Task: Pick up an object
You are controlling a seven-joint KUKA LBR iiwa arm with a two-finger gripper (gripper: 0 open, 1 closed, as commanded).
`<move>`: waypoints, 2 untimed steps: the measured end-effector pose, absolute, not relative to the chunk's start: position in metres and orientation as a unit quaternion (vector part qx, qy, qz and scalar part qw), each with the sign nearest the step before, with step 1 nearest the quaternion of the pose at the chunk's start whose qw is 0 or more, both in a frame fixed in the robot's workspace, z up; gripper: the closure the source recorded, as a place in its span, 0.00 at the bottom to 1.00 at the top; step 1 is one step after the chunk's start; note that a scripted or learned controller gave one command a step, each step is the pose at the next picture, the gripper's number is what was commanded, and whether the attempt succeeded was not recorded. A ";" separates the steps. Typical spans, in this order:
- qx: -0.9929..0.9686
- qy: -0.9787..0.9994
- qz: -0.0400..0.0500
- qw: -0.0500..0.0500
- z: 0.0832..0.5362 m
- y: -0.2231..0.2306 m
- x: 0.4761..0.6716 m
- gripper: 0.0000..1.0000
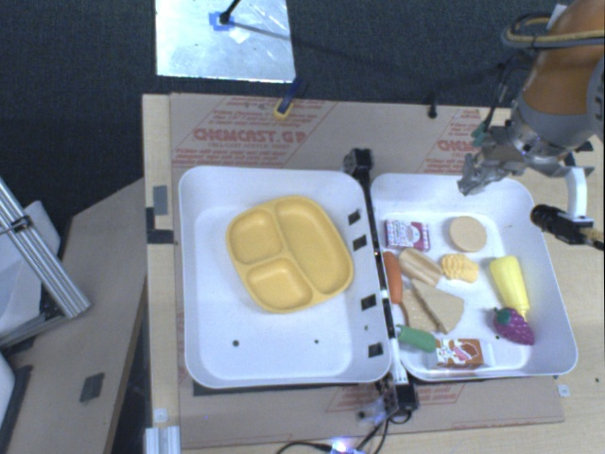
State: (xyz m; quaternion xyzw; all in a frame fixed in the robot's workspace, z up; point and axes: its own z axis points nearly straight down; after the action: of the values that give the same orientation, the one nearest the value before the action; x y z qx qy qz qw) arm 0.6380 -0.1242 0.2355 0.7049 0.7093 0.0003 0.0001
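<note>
Hovering above the right bin near a round cracker, gripper grip unclear

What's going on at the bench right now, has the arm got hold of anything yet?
Not yet. The gripper hangs over the far edge of the right bin with nothing between its fingers. Below it in that bin lie toy foods: a round cracker, a milk carton, a corn cob, grapes, a carrot and bread slices. The left bin holds a yellow divided plate.
</note>
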 end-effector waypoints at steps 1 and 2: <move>0.704 0.710 0.000 -0.001 0.224 -0.074 0.613 1.00; 0.705 0.709 0.000 -0.001 0.221 -0.035 0.573 1.00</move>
State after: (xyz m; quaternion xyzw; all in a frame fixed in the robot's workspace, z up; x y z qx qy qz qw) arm 0.5733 -0.0349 0.2211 0.7048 0.7094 -0.0004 -0.0012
